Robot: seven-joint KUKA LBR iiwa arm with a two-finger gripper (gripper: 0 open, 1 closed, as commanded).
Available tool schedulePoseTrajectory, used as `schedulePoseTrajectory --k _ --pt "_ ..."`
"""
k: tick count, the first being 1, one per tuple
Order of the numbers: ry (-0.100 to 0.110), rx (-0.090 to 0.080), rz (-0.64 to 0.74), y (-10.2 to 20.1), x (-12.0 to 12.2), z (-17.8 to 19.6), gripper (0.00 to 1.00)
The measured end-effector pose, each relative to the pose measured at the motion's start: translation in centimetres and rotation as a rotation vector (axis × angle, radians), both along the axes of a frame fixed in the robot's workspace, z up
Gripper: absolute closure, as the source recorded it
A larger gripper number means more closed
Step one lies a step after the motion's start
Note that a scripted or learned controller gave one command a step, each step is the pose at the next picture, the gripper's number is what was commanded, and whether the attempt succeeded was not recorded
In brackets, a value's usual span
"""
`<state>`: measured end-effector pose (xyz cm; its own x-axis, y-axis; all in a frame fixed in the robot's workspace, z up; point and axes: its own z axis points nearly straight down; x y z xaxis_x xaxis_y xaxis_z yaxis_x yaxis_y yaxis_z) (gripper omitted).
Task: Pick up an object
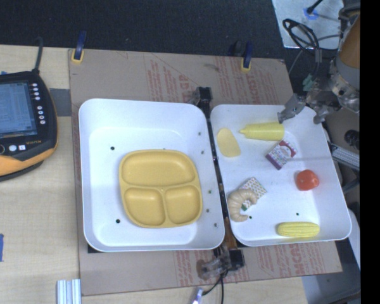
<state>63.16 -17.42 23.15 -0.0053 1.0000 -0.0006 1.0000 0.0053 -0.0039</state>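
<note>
I see my end effector spread open and holding nothing, above the right bin's far corner, near the yellow bottle.

A black handheld control tablet with a lit screen and orange underside is seen at the left edge of the frame, resting on the pale wooden bench. A brown cardboard sheet is spread across the centre, held at its upper edge by two blue-and-yellow clamps. Dark carpet is seen along the top.
</note>
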Motion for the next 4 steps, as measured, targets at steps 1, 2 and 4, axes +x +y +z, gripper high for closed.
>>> schedulePoseTrajectory --k 1,2,4 --pt "0.002 0.0 0.0 -2.2 0.6 -12.6 0.0" --pt "0.004 0.0 0.002 1.3 2.4 -12.4 0.0" --pt "-0.002 0.001 -0.003 -2.1 -1.7 -8.5 0.0"
